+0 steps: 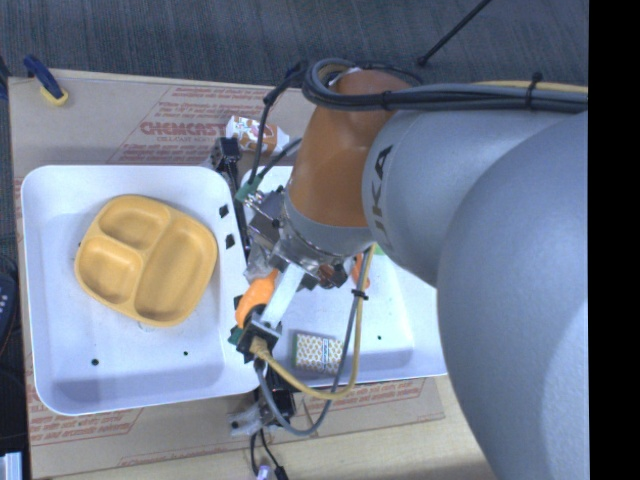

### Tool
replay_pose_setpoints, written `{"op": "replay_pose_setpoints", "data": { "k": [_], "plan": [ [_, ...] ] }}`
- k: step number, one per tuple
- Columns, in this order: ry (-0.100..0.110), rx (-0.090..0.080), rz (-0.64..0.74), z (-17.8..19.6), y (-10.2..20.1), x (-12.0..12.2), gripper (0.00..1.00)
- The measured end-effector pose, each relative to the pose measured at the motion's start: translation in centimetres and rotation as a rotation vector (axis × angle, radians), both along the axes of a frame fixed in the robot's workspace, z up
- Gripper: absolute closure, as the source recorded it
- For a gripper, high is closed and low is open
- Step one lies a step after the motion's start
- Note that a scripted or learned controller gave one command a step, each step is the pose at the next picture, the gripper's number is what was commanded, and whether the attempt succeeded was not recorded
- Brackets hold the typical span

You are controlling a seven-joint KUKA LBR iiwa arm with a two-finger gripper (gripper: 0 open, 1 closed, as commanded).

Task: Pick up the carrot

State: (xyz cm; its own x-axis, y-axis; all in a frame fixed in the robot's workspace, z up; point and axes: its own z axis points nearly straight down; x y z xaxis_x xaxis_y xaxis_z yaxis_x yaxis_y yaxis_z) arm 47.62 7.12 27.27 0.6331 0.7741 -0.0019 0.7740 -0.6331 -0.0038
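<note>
The orange carrot (256,297) shows in the right bin (400,346), close to that bin's left wall. My gripper (268,268) hangs right over it, low in the bin, with the grey wrist and its orange band above. The wrist and its bracket cover the carrot's upper right end. I cannot make out whether the carrot is held or merely lies under the gripper.
A yellow divided plate (147,258) lies in the left bin (45,298). A small patterned box (318,351) sits near the right bin's front wall. Another orange thing (360,269) peeks out right of the wrist. A small packet (250,132) lies behind the bins.
</note>
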Motion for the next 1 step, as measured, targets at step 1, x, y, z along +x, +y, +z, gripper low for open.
{"op": "replay_pose_setpoints", "data": {
  "k": [1],
  "plan": [
    [-0.001,0.000,0.127,0.39,-0.62,2.43,1.00]
  ]
}}
